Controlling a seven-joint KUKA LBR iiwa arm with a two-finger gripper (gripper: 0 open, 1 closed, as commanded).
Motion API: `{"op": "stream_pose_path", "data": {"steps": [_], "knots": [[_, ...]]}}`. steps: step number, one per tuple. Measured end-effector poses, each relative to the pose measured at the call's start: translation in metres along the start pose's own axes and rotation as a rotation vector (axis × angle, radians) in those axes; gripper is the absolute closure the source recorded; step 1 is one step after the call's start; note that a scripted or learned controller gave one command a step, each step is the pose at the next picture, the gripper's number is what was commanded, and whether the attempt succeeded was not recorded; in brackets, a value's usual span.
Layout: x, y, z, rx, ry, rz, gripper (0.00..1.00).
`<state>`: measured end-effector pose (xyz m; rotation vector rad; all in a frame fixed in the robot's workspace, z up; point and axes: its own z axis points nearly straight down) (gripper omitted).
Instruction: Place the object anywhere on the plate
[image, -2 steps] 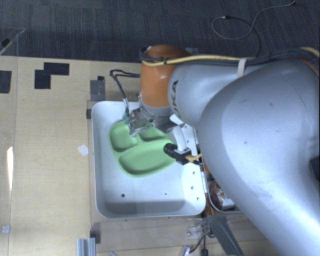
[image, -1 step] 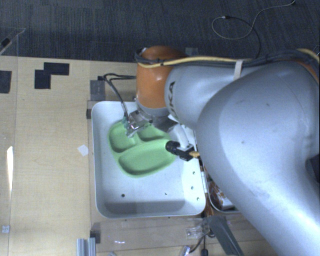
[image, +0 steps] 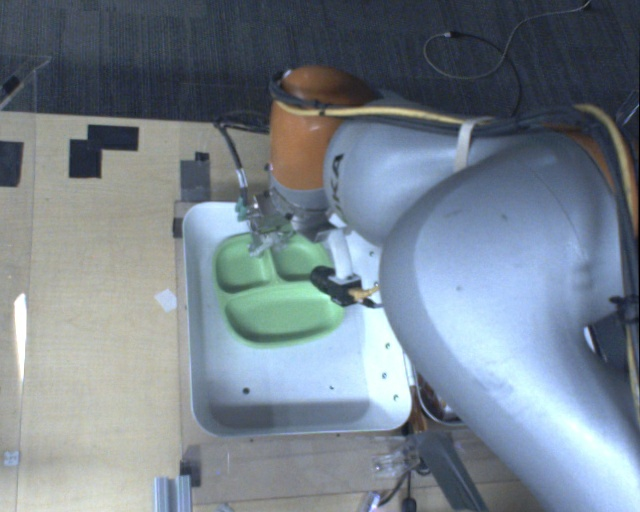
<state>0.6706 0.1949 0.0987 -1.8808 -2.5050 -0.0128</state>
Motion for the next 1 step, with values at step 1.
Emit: {"op": "stream_pose_path", "data": {"steps": [1], "knots": [[-0.0247,-0.0316,-0.1011,-0.002,-0.012,-0.207,1.00]]}}
